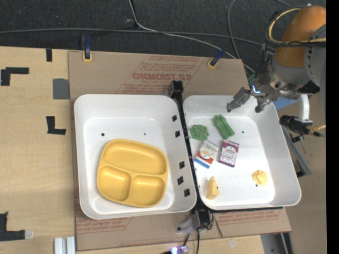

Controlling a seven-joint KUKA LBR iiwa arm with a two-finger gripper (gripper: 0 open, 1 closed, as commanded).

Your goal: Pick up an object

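My gripper (247, 105) hangs over the far edge of the right bin (283, 157), its two fingers spread open with nothing between them. Below it in that bin lie a green oblong piece (223, 126), a round green piece (199, 132), a white, red and blue packet (207, 153), a purple card (229, 153), a yellow wedge (212, 188) and a small yellow lump (259, 177). The green oblong piece is the nearest to the fingers, a little below and to the left of them.
The left bin (85, 142) holds a yellow three-compartment tray (132, 172). A black divider with clips (181, 136) runs between the bins. Cables hang behind the arm at the upper right. Both bins rest on a cardboard sheet (153, 70).
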